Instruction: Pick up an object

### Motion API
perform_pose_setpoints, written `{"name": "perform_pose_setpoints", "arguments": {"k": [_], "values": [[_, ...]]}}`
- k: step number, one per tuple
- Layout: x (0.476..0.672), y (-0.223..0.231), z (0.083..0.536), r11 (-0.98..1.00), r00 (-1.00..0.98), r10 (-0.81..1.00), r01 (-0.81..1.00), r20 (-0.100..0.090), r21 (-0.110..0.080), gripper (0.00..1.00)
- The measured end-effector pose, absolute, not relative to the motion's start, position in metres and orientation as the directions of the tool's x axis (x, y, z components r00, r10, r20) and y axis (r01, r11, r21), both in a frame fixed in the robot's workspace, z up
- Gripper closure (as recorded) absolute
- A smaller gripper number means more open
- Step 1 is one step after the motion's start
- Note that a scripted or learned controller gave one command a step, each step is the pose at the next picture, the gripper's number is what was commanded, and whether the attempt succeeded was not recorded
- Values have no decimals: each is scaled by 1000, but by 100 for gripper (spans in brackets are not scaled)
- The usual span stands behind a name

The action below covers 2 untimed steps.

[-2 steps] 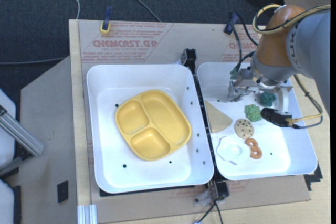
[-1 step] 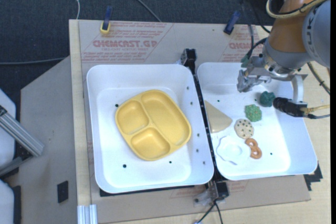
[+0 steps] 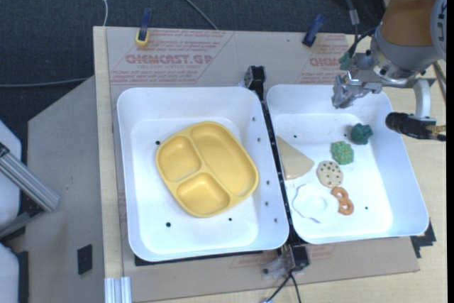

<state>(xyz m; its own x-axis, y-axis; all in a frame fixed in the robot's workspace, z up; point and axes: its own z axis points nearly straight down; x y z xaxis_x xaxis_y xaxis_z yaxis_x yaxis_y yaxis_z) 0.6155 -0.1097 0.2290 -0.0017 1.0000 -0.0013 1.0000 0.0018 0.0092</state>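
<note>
In the right bin (image 3: 397,223) lie several small items: a dark green broccoli piece (image 3: 362,133), a light green piece (image 3: 342,151), a speckled cookie (image 3: 329,173), an orange pretzel (image 3: 343,201), a tan wedge (image 3: 294,161) and a white flat piece (image 3: 309,202). My gripper (image 3: 345,93) hangs over the back part of the right bin, up and left of the dark green broccoli. Nothing shows between its fingers.
The left bin (image 3: 142,223) holds a yellow divided tray (image 3: 206,167). Two blue clamps (image 3: 145,28) (image 3: 313,31) pin the cardboard at the back. A black clip (image 3: 254,76) sits between the bins at the back. Cables run over the dark floor.
</note>
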Motion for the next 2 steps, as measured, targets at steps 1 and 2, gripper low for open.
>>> {"name": "perform_pose_setpoints", "arguments": {"k": [1,2], "values": [[616,-109,228,1,-1,1000,1000,0,3,100],[621,-52,238,5,-5,1000,1000,1,3,100]]}}
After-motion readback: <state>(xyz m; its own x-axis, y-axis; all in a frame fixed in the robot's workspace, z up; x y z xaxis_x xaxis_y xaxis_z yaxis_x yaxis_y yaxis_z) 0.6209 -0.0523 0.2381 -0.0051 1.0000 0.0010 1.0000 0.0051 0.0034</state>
